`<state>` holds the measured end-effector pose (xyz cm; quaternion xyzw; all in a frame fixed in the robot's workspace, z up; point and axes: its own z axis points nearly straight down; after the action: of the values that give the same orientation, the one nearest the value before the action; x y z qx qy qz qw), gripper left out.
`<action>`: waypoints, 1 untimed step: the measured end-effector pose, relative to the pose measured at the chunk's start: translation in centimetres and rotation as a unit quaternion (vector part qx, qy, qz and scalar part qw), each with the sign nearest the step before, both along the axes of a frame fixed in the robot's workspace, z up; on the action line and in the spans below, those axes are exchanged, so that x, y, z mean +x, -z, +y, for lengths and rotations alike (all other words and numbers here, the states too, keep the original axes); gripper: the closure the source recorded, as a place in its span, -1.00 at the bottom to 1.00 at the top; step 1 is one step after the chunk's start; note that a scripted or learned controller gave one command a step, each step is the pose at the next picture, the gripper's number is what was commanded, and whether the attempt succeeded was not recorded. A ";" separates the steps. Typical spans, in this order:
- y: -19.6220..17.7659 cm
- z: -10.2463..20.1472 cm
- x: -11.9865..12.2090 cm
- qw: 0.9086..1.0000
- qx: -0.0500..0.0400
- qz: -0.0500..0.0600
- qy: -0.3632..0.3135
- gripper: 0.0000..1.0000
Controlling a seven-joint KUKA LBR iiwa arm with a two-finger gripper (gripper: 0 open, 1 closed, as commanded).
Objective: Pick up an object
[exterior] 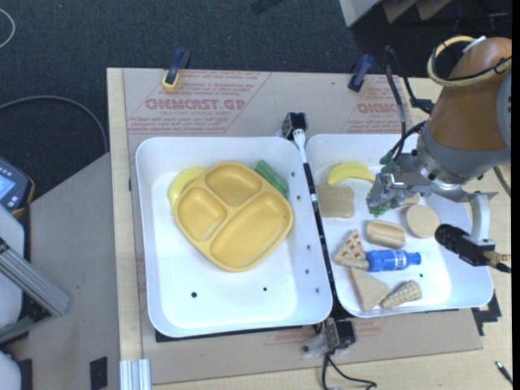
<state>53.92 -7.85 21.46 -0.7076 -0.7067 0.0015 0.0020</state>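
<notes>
**Toy food lies around the gripper**

Toy food fills the right bin point(479, 287). We see the gripper point(380, 195) low among it, beside the bread slice point(335, 201), below the banana point(350, 171). We cannot tell its state. The arm point(467, 112) hides the bin's far corner.

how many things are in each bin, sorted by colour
Left bin:
yellow: 2 (divided plastic tray, flat yellow piece under it)
green: 1 (green strip behind the tray)
Right bin:
yellow: 1 (banana)
tan: 5 (bread slice, bun, round biscuit, wedge, cone)
orange-red: 1 (pizza slice)
blue: 1 (bottle)
Total: 11
</notes>
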 end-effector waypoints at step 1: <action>-1.9 -0.1 -0.1 1.000 -0.001 -0.004 -0.001 1.00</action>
<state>53.81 -7.92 23.39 -0.7071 -0.7072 -0.0011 -0.0016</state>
